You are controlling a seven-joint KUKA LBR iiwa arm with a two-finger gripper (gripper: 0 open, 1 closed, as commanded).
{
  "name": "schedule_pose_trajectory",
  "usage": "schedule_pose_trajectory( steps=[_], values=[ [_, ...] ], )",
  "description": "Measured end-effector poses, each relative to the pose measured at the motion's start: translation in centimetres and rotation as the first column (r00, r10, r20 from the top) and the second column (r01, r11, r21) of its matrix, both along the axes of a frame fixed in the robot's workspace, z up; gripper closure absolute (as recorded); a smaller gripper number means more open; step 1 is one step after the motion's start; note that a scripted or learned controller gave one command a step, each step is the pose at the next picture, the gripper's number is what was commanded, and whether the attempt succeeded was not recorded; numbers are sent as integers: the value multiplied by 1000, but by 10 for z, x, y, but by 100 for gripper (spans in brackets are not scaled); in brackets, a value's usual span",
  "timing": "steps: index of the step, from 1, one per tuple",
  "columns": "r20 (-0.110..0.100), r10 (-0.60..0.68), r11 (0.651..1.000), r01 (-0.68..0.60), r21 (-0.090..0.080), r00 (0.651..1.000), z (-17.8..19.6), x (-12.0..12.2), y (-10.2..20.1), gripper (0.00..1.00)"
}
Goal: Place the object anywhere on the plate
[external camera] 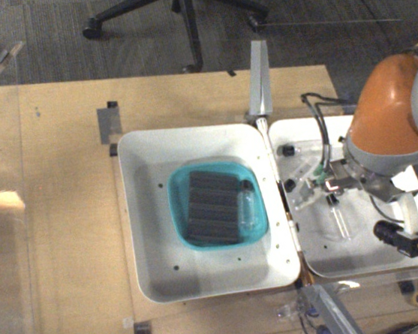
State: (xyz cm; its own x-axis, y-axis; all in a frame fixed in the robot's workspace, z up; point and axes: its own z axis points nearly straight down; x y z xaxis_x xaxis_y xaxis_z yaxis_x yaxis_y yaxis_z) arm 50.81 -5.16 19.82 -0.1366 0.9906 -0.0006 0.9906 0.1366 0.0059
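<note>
A teal plate (177,204) lies in the middle of the left white bin (146,208). On it rests a dark grey ridged block (212,206), lying flat and covering most of the plate. A clear tube-like item with a dark end (250,204) lies along the block's right side, also on the plate. My gripper (331,185) hangs over the left part of the right bin (371,256), apart from the plate and to its right. Nothing that I can make out is held in it.
The orange-banded arm (391,110) covers much of the right bin. Small dark bits (288,149) lie near that bin's left wall. The divider between the bins (278,192) runs just right of the plate. A metal bracket (260,80) stands behind the bins.
</note>
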Motion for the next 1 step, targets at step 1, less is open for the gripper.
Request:
schedule_pose_trajectory(
  steps=[1],
  values=[
    [-1,-112,994,112,2,994,-13,-19,93,0]
  ],
)
